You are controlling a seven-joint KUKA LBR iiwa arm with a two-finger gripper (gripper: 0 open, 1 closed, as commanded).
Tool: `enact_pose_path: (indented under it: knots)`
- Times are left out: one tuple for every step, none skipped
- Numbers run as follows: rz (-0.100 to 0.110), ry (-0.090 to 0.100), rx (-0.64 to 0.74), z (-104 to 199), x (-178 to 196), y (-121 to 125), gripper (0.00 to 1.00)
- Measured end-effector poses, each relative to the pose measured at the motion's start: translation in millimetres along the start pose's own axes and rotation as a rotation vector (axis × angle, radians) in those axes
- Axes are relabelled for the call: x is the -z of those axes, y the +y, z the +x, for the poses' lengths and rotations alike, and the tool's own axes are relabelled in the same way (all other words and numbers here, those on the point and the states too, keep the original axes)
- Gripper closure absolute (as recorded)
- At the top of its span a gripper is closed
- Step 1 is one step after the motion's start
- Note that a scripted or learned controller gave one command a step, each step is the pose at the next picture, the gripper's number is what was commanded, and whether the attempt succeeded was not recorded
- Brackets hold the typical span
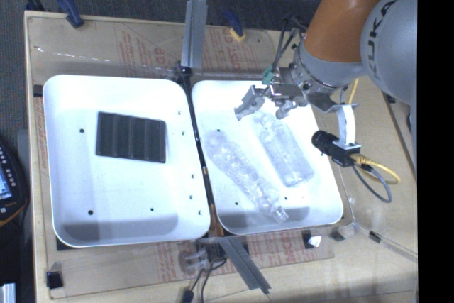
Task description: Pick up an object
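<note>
Gripper (267,104) open wide, holding nothing, above right bin (323,213). That bin contains two clear plastic bottles (245,170) (285,151). Left bin (64,152) contains a dark ribbed pad (131,138).

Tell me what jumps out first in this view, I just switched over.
The grey arm with its orange band looms at upper right, its gripper open over the right bin. Two clear plastic bottles lie slantwise in that bin, and a dark ribbed slab sits in the left bin.

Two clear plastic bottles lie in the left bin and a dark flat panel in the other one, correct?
Not quite: the camera view shows both clear bottles in the right bin. The dark flat panel lies in the left bin.
</note>
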State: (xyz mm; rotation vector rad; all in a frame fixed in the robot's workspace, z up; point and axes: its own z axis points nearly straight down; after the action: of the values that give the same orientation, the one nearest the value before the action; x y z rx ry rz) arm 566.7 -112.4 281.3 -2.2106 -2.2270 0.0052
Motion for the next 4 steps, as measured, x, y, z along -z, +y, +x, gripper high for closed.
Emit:
enact_pose_path:
  knots:
    - [-0.002,-0.001,-0.040,-15,-18,-58,0.00]
    - [-0.004,-0.002,-0.284,-31,12,-57,0.00]
    - [0.002,0.001,-0.409,-78,-28,-51,0.00]
    - [-0.002,0.002,-0.368,-89,-12,-69,0.00]
